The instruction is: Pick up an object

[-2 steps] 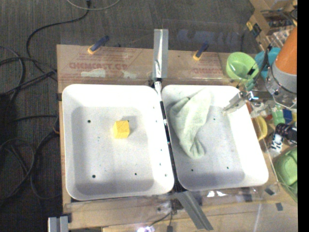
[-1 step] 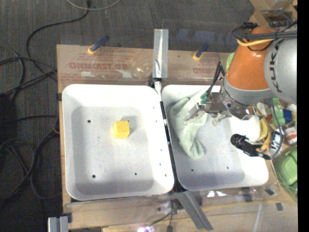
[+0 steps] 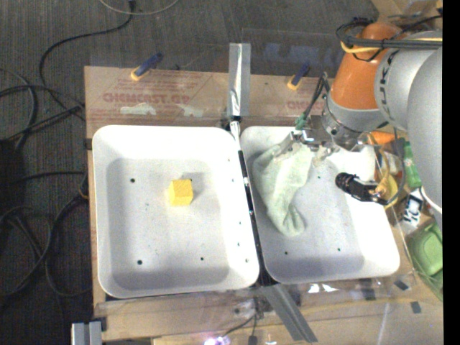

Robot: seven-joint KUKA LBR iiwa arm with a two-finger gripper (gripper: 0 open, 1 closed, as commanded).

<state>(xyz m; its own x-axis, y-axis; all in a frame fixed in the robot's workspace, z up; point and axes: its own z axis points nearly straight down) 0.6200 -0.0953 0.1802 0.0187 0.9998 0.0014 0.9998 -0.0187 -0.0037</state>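
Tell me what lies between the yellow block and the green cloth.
Camera view: just bare left bin floor and the bins' adjoining rims.

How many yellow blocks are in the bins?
1: yellow block near the middle of the left bin. The pale green cloth in the right bin may hide others.

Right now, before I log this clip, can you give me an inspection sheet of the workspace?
Surface: white left bin and right bin side by side on a brown board.
Job's things: yellow cube in the left bin; pale green cloth in the right bin.
Clutter: nothing seen.
Grippers: tool at the cloth's upper end.
Cables: black cables loose on the floor, left of the board.
Surroundings: dark carpet; clamps on the board's far edge.
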